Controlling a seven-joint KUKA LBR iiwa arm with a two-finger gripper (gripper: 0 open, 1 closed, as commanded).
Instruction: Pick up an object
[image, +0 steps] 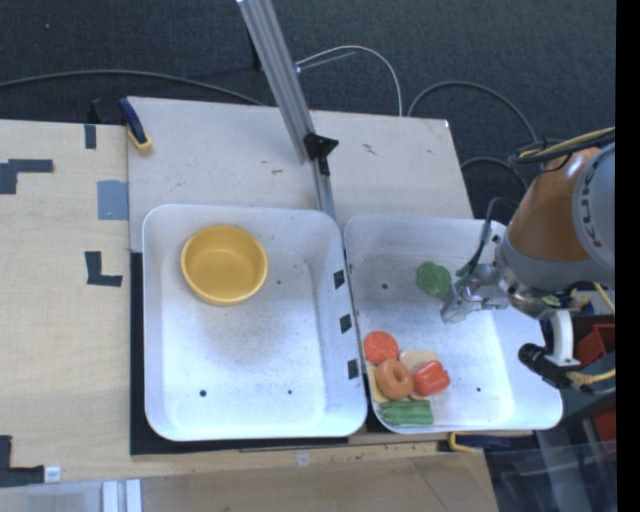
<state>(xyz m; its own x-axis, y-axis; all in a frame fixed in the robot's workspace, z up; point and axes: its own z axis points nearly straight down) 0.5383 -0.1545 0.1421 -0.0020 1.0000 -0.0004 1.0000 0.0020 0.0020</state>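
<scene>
Two shallow bins sit side by side on the table (60, 330), their inner rims touching. The left bin (250, 400) holds a single bowl (224, 263) in its far-left corner. In the right bin (490, 390), toy foods cluster at the near-left corner: a tomato (380, 346) farthest back, a doughnut (394, 379) just in front of it, a pepper (431, 379) to the doughnut's right, and a leafy piece (407, 412) nearest the front rim. A separate leafy item (433, 278) lies farther back, mid-bin, with the gripper (458, 305) just to its right. A slanted pole (285, 85) rises behind the bins.
</scene>
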